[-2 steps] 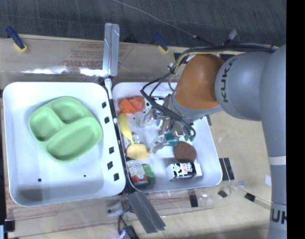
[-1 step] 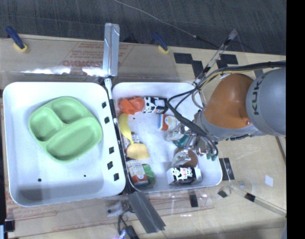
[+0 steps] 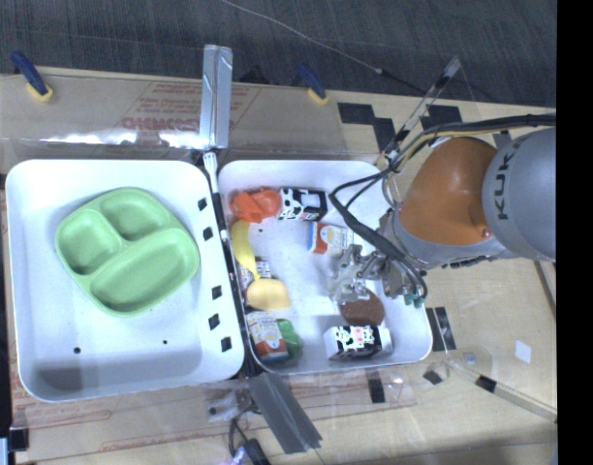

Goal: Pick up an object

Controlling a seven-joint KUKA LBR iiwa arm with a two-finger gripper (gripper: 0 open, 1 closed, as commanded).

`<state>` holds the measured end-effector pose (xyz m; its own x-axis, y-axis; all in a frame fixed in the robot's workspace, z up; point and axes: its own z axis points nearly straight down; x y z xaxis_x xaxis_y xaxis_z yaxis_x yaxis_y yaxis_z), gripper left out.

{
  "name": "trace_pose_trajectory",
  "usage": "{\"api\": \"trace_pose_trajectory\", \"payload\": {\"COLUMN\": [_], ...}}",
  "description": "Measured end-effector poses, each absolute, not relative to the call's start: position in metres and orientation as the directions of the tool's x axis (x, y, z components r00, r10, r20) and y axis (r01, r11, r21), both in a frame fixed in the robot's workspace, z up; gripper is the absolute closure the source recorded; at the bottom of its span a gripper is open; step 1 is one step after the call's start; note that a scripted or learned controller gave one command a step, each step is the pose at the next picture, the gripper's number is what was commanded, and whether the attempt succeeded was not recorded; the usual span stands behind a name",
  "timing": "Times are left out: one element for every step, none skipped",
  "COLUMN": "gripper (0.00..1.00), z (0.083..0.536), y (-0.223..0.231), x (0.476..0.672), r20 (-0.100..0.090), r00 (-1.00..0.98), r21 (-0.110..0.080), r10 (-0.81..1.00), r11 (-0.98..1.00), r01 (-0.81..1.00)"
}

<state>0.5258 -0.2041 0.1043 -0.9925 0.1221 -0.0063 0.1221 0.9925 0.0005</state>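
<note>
Watching from the side, I'd say the pick isn't done yet: the gripper [image 3: 353, 277] is down in the right bin [image 3: 413, 352], right above a brown lump [image 3: 362, 309], but I can't tell if it has anything. Count in that bin: one banana [image 3: 241, 244], one yellow piece [image 3: 266, 294], one orange thing [image 3: 255, 204], two cow-patterned cartons [image 3: 303, 202], one green-and-red item [image 3: 274, 339]. The left bin [image 3: 45, 371] has one green divided plate [image 3: 128, 249].
</note>
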Motion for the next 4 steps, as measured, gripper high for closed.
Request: {"api": "trace_pose_trajectory", "payload": {"gripper": [1.0, 1.0, 1.0, 1.0], "z": [0.209, 0.144, 0.217, 0.236], "y": [-0.185, -0.14, -0.122, -0.05], "x": [0.547, 0.6, 0.618, 0.612], "r20": [-0.011, 0.003, -0.006, -0.002], "r00": [-0.968, -0.944, -0.899, -0.804], "r21": [0.0, 0.001, 0.001, 0.001], "r10": [0.249, 0.33, 0.438, 0.594], "r11": [0.969, 0.944, 0.899, 0.804], "r01": [0.249, 0.33, 0.438, 0.594]}}
